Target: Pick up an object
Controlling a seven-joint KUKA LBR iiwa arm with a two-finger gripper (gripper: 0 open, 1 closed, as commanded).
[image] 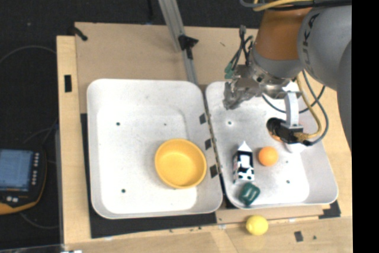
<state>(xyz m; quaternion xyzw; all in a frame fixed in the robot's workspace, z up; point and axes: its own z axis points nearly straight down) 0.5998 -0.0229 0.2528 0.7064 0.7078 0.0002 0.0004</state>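
The grey two-finger gripper (235,93) is seen above the far left corner of the right shallow white bin (308,186); how far it is opened cannot be told, and nothing is seen held. A small orange ball (267,156) lies nearer (beside a black-and-white carton (243,165)), a dark green block (249,193) just below.

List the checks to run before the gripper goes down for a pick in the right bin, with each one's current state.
1. Gripper is above the right bin: ok.
2. Gripper is carrying nothing: cannot tell.
3. Gripper is over a target: not ok; bare floor lies beneath it.
4. Orange ball stands apart from the milk carton: ok.
5. Green object is away from the wall: not ok, it sits at the near rim.
6. Yellow ball is in a bin: not ok, it lies outside.
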